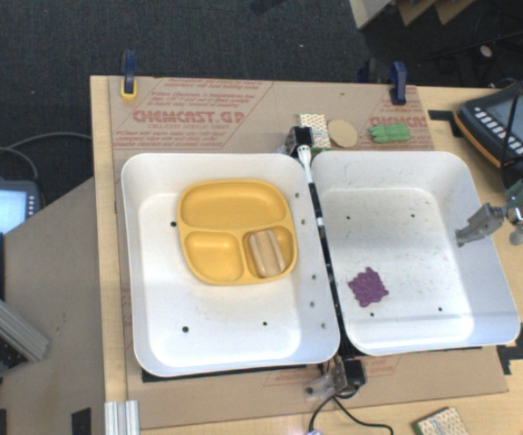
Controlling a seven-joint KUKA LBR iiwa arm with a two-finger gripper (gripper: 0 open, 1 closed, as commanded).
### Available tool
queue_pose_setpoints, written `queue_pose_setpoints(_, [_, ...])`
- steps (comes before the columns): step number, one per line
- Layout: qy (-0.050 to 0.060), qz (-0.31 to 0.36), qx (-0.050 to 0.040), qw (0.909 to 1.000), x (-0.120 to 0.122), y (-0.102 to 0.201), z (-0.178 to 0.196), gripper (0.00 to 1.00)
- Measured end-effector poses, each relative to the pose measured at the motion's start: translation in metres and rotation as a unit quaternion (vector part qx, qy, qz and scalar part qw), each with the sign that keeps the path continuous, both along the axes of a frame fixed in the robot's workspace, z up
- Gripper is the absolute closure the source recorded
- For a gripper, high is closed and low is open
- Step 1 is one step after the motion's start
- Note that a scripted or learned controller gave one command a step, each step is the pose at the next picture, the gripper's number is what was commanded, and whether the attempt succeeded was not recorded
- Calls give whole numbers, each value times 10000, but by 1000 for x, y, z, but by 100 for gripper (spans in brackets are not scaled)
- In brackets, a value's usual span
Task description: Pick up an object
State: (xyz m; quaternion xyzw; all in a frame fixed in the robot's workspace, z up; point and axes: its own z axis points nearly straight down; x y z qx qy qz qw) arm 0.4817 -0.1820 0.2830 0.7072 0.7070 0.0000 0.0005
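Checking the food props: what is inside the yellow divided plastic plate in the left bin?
The yellow divided plastic plate holds one tan bread-like piece in its lower right compartment. Whatever lies beneath that piece is covered.

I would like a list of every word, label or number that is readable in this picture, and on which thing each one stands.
"CHEMCAST G.P": large red print on the brown protective sheet behind the left bin.
Smaller red lines above and below that print: too small to read.
Fainter red print on the same sheet behind the right bin: too blurred to read.
Dark handheld device at the right edge: its screen and keys are unreadable.
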Motion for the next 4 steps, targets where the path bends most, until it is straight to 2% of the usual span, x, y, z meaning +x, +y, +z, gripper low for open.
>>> queue_pose_setpoints(1, [63,20,32,10000,-5,49,-107,0])
queue_pose_setpoints(2, [-3,14,5,10000,-2,92,-201,0])
queue_pose_setpoints(3, [-25,-15,-17,10000,-2,88,-187,100])
queue_pose_setpoints(4, [-103,39,-3,9999,55,121,-37,100])
